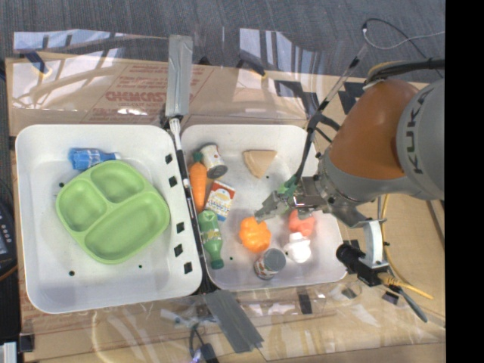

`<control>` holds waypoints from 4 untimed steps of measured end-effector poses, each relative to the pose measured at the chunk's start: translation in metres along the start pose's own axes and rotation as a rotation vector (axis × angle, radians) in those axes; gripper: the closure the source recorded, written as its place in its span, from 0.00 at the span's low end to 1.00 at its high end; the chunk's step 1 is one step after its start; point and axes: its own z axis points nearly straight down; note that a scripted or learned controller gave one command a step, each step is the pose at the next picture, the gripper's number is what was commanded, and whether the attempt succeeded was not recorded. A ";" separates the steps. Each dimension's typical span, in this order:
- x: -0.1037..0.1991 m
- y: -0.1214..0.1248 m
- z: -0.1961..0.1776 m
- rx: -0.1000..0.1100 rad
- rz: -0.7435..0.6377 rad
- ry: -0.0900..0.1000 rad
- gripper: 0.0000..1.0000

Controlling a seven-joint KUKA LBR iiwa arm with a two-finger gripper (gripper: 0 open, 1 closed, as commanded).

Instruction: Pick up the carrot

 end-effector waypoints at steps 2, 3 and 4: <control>0.002 0.025 0.122 0.003 0.098 0.000 1.00; 0.057 0.083 0.035 -0.003 0.108 0.000 1.00; -0.038 0.064 0.022 -0.002 0.020 -0.002 1.00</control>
